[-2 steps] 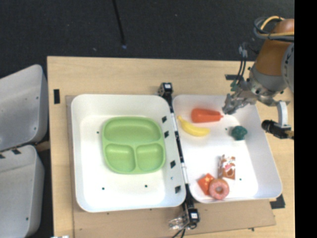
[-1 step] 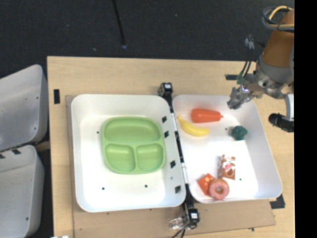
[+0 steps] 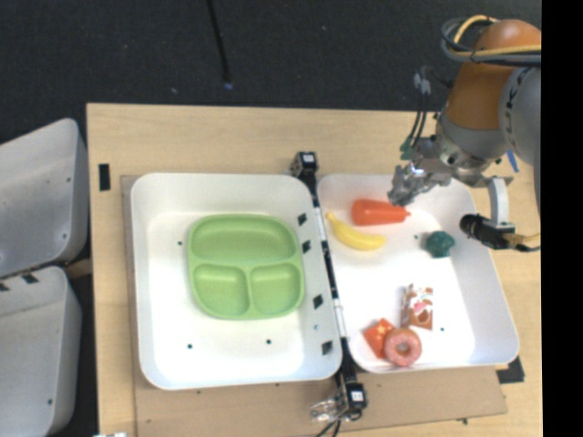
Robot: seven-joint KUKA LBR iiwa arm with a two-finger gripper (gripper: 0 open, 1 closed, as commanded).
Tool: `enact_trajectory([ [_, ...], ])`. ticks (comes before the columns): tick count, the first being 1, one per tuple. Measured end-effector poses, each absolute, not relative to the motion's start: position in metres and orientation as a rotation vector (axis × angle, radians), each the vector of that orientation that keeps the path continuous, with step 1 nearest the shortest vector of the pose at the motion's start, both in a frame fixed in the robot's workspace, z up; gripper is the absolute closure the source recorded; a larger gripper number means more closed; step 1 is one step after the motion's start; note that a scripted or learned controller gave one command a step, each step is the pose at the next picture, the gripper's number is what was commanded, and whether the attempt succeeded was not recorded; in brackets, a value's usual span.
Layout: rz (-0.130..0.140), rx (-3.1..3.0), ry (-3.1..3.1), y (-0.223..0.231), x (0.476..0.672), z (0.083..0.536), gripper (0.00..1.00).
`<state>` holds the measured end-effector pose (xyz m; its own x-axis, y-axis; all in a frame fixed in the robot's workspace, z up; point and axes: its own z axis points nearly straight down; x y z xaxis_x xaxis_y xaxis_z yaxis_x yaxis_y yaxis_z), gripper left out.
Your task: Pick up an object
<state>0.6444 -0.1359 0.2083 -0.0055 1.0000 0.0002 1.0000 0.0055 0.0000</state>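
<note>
My gripper hangs over the far part of the right bin, just above the thick end of an orange carrot. Nothing shows between its fingers. A yellow banana lies just in front of the carrot, near the bin's left wall. A small dark green object sits to the right of them. Toward the near side are a brown and white toy, a pink doughnut and an orange-red piece beside it.
The left bin holds a green divided plate in its middle. A ridge with black clips separates the two bins. White chair shapes stand at the far left, off the bench.
</note>
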Motion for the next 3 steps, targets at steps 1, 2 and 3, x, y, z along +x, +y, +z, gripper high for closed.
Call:
enact_trajectory([
  [1,0.0,-2.213,-2.227,-0.088,0.65,0.209,1.0],
  [2,-0.002,-2.215,-2.228,-0.037,0.646,0.225,1.0],
  [3,-0.004,-2.215,-2.229,0.013,0.651,0.228,1.0],
])
